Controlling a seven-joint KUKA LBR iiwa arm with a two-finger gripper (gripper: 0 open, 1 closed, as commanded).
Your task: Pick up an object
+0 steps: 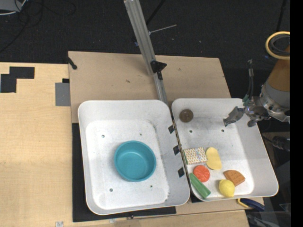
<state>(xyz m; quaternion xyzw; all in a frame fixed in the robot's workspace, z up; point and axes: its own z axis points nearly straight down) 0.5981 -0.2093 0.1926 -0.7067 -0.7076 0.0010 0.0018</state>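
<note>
The right bin (246,141) holds several small items. A brown round piece (186,115) lies near its far left corner. Toward the front sit a checkered cracker (194,155), a pale yellow piece (213,158), a red tomato (201,173), a green cucumber (200,186), a yellow lemon (227,187) and an orange-brown wedge (234,176). My gripper (242,119) hangs over the bin's far right side, open, with nothing between its fingers. It is well apart from the cluster of items.
The left bin (94,126) holds a teal bowl (135,161). A metal rail (144,41) slants down from the back to the gap between the bins. The arm's orange band (279,70) stands at the right edge.
</note>
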